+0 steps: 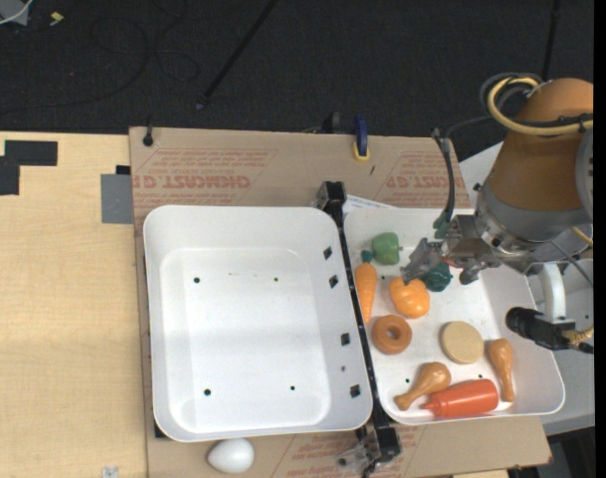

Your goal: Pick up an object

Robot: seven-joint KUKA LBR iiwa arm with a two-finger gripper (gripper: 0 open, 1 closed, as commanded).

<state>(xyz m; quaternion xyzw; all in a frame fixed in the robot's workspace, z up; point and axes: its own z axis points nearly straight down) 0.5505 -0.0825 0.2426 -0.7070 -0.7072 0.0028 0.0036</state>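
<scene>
The right bin (541, 398) holds several toy foods: a green vegetable (385, 248), a carrot (365, 289), an orange pepper (410, 298), a brown donut (391, 334), a tan round biscuit (462, 343), two drumsticks (423, 383) (501, 365) and a red sausage (465, 398). My gripper (431, 265) hangs low over the bin's upper middle, just above the pepper. A small teal object (440, 279) lies right under it, partly hidden. Nothing is visibly lifted.
The left bin (158, 267) sits beside the right one, with a black divider rail (347, 297) between them. A white egg (230, 455) lies on the cardboard in front of the left bin. The arm's orange band (546, 137) looms over the right bin's far corner.
</scene>
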